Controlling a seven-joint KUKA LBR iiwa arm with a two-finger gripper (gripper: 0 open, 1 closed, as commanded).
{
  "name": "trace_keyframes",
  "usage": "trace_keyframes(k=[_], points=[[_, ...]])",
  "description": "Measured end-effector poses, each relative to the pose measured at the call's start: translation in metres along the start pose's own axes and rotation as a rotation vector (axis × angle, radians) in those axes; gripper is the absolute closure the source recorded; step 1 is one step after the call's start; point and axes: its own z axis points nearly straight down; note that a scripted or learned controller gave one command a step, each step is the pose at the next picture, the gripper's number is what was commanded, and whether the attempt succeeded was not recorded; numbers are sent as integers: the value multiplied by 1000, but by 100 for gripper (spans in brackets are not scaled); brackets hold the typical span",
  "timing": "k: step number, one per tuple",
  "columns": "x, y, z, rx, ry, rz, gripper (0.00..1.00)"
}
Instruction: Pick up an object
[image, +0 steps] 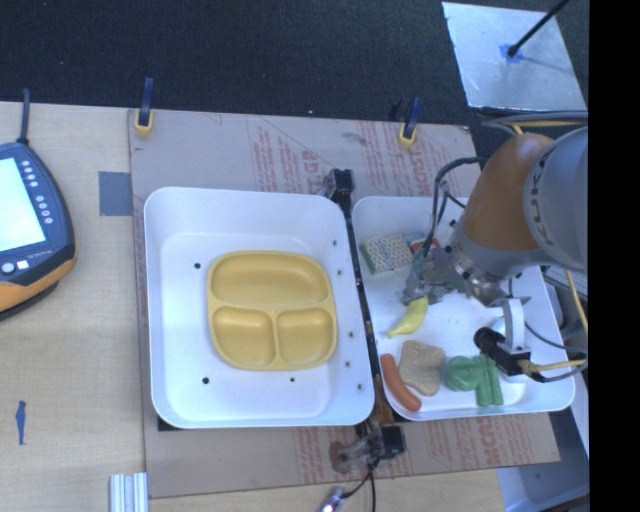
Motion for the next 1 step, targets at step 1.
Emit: trace_keyframes(k=[1], points=[[48,49,-91,-4,5,4,100]])
